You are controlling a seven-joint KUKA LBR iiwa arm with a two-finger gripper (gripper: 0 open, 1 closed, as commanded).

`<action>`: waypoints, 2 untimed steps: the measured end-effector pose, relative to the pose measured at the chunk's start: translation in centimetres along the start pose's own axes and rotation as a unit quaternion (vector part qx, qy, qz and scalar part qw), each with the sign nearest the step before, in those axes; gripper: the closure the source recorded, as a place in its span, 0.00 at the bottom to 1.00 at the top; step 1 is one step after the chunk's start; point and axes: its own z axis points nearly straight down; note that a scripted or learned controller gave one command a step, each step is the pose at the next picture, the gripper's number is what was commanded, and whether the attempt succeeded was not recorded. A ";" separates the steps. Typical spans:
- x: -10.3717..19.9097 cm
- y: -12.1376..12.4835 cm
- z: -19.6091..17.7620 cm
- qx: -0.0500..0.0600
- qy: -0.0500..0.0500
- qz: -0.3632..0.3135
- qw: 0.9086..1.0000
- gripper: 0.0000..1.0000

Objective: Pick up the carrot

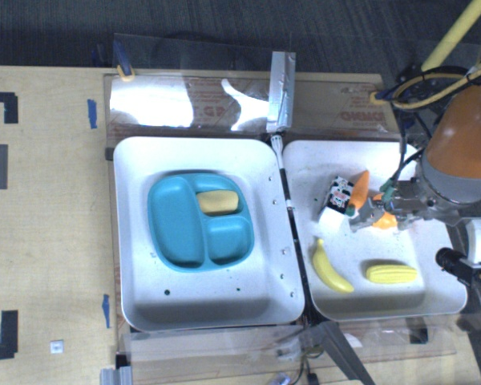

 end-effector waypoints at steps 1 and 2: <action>-5.7 2.5 4.9 -0.001 -0.001 0.135 0.991 0.00; -7.7 8.9 10.7 -0.003 0.000 0.073 0.997 0.00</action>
